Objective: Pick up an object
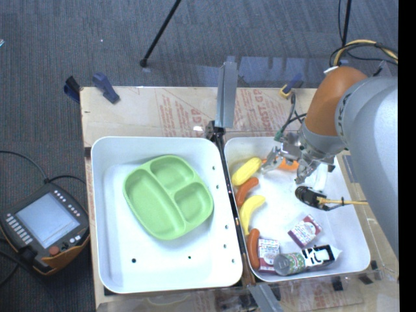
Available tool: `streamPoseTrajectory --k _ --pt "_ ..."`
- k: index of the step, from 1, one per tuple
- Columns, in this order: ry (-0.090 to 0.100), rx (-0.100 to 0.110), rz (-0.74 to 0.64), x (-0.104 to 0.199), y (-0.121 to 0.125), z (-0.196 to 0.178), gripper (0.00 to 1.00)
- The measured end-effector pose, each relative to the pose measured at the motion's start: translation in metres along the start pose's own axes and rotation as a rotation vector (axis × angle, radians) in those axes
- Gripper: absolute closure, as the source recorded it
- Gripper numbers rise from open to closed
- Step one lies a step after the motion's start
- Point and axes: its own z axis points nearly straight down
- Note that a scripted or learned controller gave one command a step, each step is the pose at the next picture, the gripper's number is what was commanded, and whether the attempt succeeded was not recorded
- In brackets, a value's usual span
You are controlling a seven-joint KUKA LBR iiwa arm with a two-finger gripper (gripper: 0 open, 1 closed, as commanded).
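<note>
**Pincer low at far end of right bin, next to a banana**

Layout. Right bin (pixel 356 229): 2 bananas and 2 sausages strung along its left wall, with a red-and-white carton (pixel 304 231) and a can (pixel 289 263) toward the near end. Left bin (pixel 104 207): 1 green plate (pixel 169 197) with 3 compartments.

Likely target, by nearness: the upper banana (pixel 247 171). It lies slantwise at the far end of the right bin, close to the left wall, its lower tip just above the upper sausage (pixel 247 190). The lower banana (pixel 252 210) and lower sausage (pixel 253 246) lie further toward the near end, apart from the pincer.

Handling, as a judgement. Looks like play food: light, probably stiff, with a smooth skin that could slip. It is curved, so a hold near either tip would likely let it swing or squirt out. Best hold is across the thick middle, closing on the 2 long sides, square to its length. The bin wall on its left leaves little room on that side, and the sausage crowds its lower end.

Pincer (pixel 275 160): low over the bin floor, just right of the banana's upper tip. Near it, but I cannot tell whether it is touching. The metal parts overlap at this slant, so I cannot tell whether the pincer stands apart or together. Nothing is visibly clamped in it.
</note>
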Motion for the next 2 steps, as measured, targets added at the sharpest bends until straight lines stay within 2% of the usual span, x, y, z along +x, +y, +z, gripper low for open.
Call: streamPoseTrajectory --k 1,2 --pt "-0.001 0.003 -0.005 0.0009 -0.0003 -0.0094 1.00" --pt "-0.001 0.003 -0.005 0.0010 -0.0004 -0.0093 0.00"
